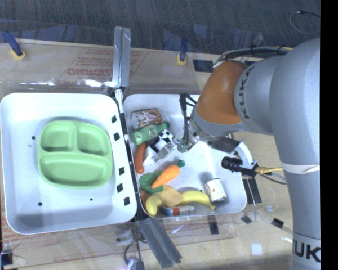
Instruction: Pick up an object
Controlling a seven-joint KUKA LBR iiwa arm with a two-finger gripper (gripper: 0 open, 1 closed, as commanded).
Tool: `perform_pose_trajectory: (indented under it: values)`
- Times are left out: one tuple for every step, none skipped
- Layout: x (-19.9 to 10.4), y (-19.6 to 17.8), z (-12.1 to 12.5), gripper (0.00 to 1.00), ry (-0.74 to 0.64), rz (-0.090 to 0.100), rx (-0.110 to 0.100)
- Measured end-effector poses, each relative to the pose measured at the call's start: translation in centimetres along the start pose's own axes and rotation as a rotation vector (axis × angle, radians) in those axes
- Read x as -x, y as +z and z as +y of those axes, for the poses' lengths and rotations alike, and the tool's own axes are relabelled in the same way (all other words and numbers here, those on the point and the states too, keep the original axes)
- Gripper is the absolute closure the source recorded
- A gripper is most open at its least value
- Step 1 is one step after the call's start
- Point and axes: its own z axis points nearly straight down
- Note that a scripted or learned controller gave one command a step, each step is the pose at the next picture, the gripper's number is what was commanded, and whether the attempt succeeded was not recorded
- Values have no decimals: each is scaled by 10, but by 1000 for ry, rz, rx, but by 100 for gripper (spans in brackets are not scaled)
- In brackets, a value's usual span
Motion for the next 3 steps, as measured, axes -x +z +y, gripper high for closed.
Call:
perform_pose_trajectory:
  values:
    - [-50, 12, -66, 0, -210, 3, 0]
    - [-50, 2, -64, 100, -216, 3, 1]
    - [-50, 2, -64, 0, -216, 3, 0]
